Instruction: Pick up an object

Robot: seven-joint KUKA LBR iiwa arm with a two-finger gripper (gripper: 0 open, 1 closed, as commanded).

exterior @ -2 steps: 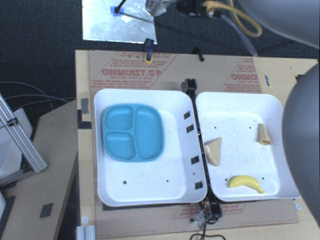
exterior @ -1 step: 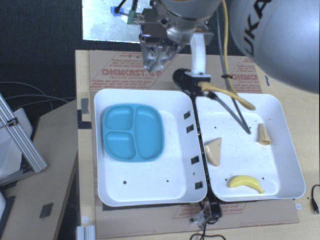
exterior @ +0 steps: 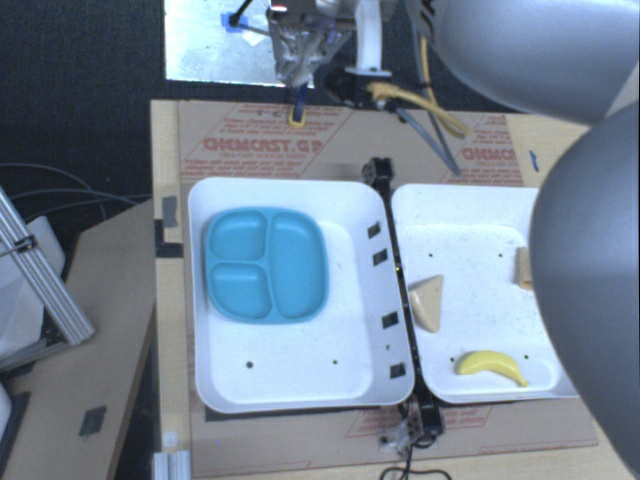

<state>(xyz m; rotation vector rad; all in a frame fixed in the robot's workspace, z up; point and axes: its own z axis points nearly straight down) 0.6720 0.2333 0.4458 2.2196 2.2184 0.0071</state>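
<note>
Where the arm (exterior: 545, 38) sweeps in from the right, its grey bulk covers the upper right and right edge of the frame, hiding part of the right bin (exterior: 470, 218). At the top centre the gripper (exterior: 298, 88) hangs above the brown board (exterior: 260, 143) that lies under the bins, past the far rim of the left bin (exterior: 280, 368). How it stands cannot be told from this slanted view, though a small yellow bit sits at its tip; whether that is part of it or a thing is unclear. Yellow and grey cables (exterior: 425, 108) trail from the wrist toward the right.

Lying flat in the upper left part of the left bin is a blue tray (exterior: 267, 265) with three compartments, two small ones on the left and a long one on the right. Along the seam between the bins runs a black strip (exterior: 395, 278).

In the right bin, a banana (exterior: 491, 366) lies near the lower rim, in the lower right of the frame. Just above and left of it, close to the seam, rests a tan wedge (exterior: 428, 302). A tan piece (exterior: 523, 267) peeks out at the arm's edge, mostly hidden. All three lie well apart from the gripper.

At the left edge of the frame stands a metal frame (exterior: 35, 278).
</note>
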